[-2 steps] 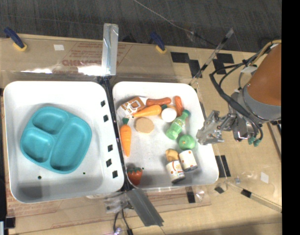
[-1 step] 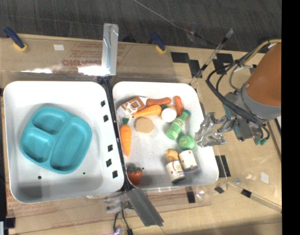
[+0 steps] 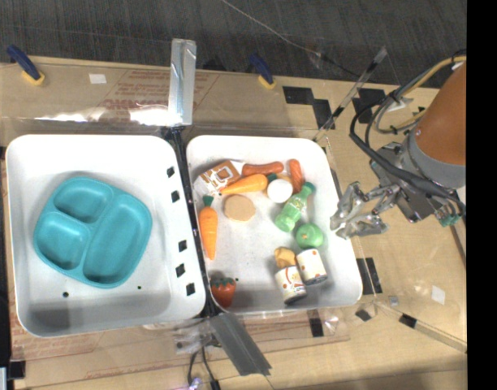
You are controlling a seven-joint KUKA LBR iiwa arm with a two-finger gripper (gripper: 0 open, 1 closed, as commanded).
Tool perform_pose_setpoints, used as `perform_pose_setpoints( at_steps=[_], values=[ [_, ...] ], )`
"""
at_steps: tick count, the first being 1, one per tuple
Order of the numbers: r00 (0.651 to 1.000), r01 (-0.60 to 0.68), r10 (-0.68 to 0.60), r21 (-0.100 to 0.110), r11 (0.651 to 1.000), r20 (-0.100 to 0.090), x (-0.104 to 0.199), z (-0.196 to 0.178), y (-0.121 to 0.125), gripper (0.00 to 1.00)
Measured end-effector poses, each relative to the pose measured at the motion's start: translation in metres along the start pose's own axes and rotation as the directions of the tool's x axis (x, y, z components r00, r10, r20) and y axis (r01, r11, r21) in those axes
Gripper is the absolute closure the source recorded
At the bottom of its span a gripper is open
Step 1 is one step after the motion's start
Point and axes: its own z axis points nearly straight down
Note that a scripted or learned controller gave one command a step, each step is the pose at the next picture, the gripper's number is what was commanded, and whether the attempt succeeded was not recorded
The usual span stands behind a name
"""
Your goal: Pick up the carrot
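- My gripper [image 3: 356, 214] is outside the right bin [image 3: 339, 242], just past its right wall, over the bare bench. It holds nothing.
- My gripper is small and shiny here, so I cannot tell if it is spread or closed.
- The carrot [image 3: 208, 227] lies on the far side of that bin from me, close along the left wall, with its green top up and its point down.
- There is a second orange thing, another carrot shape [image 3: 247, 184], lying across the top of the bin next to a small box [image 3: 218, 175]. I think the one by the wall is the easier pick, as it lies more alone.
- To do this well I should go up first, then across over the green bottle [image 3: 292, 208] and the little cans [image 3: 300, 273], so I do not knock them.
- I should turn so my grip closes across the thin middle of the carrot, not along it.
- The wall is very near the carrot, so one side of my grip has little room. I should come down slow and straight.
- The strawberry [image 3: 222, 291] sits just below it. I should stay clear of it.
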Motion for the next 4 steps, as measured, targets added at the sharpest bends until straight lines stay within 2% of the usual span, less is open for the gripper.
perform_pose_setpoints(
  at_steps=[1, 2, 3, 4],
  values=[
    [0.928, 0.372, -0.372, -0.001, 0.928, 0.001, -0.011, -0.023, 0.011, 1.0],
    [0.861, 0.508, -0.508, -0.006, 0.861, -0.001, -0.003, 0.015, -0.001, 1.0],
    [0.701, 0.713, -0.713, 0.001, 0.701, 0.0, 0.009, -0.024, 0.003, 1.0],
    [0.487, 0.873, -0.873, -0.005, 0.487, 0.002, 0.009, -0.003, 0.004, 1.0]
  ],
)
